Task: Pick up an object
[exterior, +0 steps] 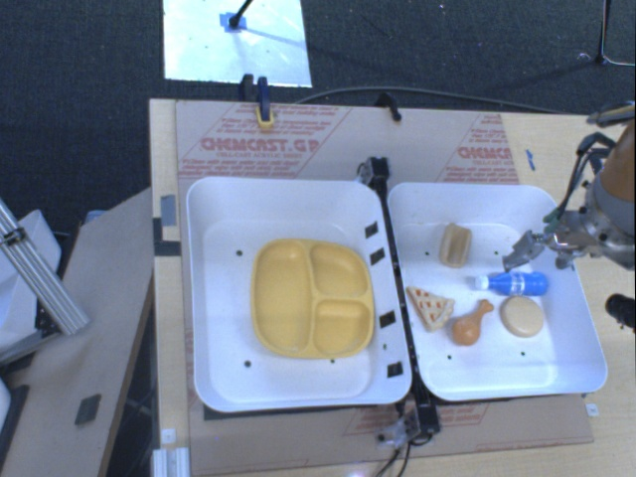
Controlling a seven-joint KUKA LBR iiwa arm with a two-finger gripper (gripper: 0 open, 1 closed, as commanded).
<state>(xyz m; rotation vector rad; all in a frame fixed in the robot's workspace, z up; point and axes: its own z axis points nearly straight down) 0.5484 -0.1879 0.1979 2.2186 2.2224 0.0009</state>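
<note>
You have two white bins side by side on the bench. The left bin [214, 266] holds a yellow divided plate [313, 298], lying flat near its middle. The right bin [566, 366] holds the small items you can pick from: a tan bread roll [455, 244] toward the back, a waffle wedge [430, 307] close to the divider between the bins, an orange drumstick [473, 323] just beside the waffle wedge, a round cream bun [522, 317] to the right of the drumstick, and a blue bottle [514, 284] lying on its side just behind the bun. Your arm [611, 202] reaches in from the right edge, and the gripper [525, 247] hangs over the right bin's back right part, just above and behind the blue bottle. You cannot tell from this view how the gripper is set; nothing is seen held in it.
</note>
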